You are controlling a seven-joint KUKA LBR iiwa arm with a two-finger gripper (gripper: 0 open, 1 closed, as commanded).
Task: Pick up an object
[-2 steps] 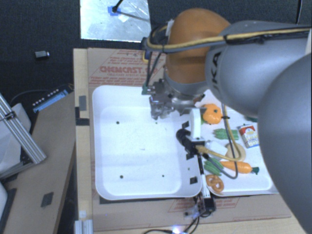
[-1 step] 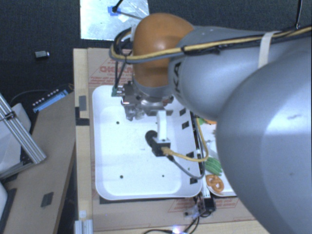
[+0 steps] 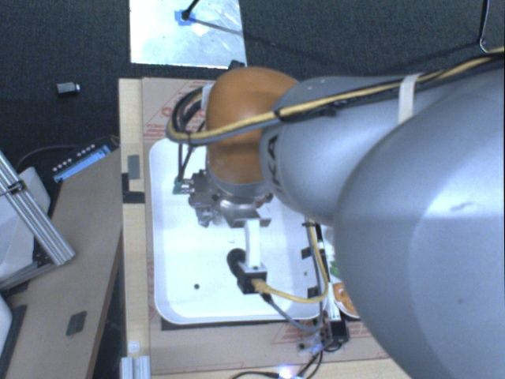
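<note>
There it was, the orange thing (image 3: 345, 297): a round bit of it peeked out from under the arm (image 3: 410, 180), just past the right edge of the left bin (image 3: 177, 243) at its near corner. A scrap of green (image 3: 334, 270) showed just beyond it, and the rest was hidden. The gripper (image 3: 225, 210) hung well apart from it, over the middle of the left bin. Tucked beneath the orange band (image 3: 237, 125), it gave no sign of being spread or pressed together, so that could not be told. One dark speck (image 3: 196, 285) lay on the bin's floor towards its near-left corner. The bin sat on a brown board (image 3: 150, 101). Off the board's left edge metal rails (image 3: 35, 219) slanted, with a blue strip (image 3: 81, 159) beyond them. On the dark floor at the far side lay a shiny sheet (image 3: 185, 18) and a small grey block (image 3: 69, 88).
</note>
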